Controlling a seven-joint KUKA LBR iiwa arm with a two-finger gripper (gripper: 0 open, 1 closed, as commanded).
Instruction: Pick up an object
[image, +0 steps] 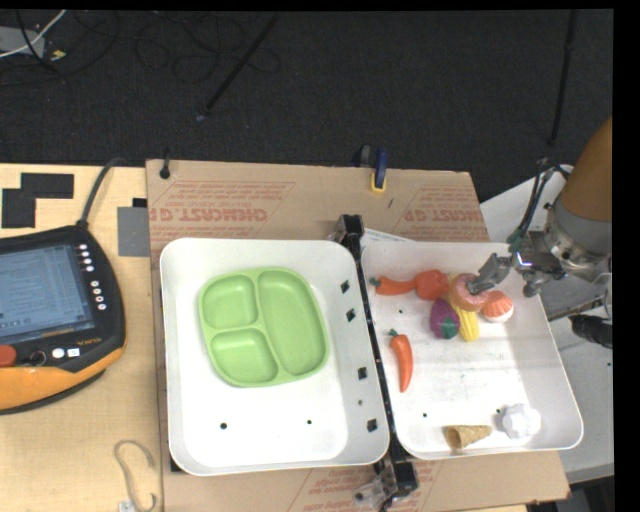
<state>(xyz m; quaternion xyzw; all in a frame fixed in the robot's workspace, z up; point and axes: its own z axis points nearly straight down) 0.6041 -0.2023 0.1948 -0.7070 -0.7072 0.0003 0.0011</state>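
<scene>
Fingers (488, 273) are seen spread apart, with nothing held between them. The gripper (504, 285) is positioned low over the back of the right bin (560, 400), above a cluster of toy foods. One finger is angled down and left, its tip just beside or touching the pink toy (465, 293); contact cannot be confirmed. The other finger is placed on the far side of the orange-and-white round toy (498, 308). The arm (590, 190) is extended in from the right, with the wrist bent downward and the orange band seen at the frame edge.

Nine objects are counted in the right bin. Five are grouped at the back: the pink toy, the orange-and-white round toy, one purple toy (443, 318), one yellow toy (468, 326) just beside the purple one, and one red-orange round toy (432, 283). One orange carrot-like piece (394, 286) is laid touching the red-orange round toy on its left. One red chili (402, 360) is placed alone near the bin's left wall. One cone (467, 435) and one white crumpled item (517, 421) are located near each other at the front edge.

One green plate (265, 327) with three compartments is set in the left bin (200, 420). Both bins are rested on cardboard (260, 205). One clamp (379, 170) is fixed at the cardboard's back edge. One teach pendant (50, 310) is laid on the bench at left.
</scene>
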